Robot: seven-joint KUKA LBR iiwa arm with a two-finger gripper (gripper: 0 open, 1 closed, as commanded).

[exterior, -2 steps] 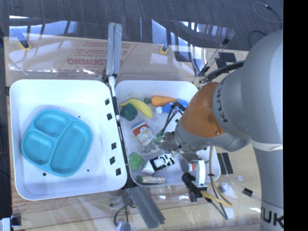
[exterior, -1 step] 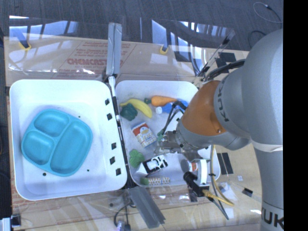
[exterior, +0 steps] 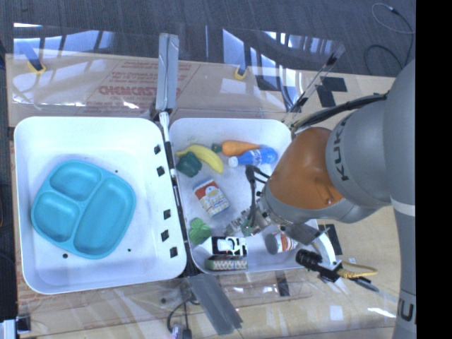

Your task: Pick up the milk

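The milk (exterior: 211,197), the small red/white carton, lies flat on the floor of the right bin (exterior: 233,127), approx. mid-left, below the banana (exterior: 205,156) and green pepper (exterior: 188,164). Arm's wrist hangs low over the bin w/ the gripper (exterior: 248,224) just right of and below the carton, not on it. Can't tell the gripper's state, too dark and cluttered there. So imo nothing's done yet: reach, grasp and lift are all left.
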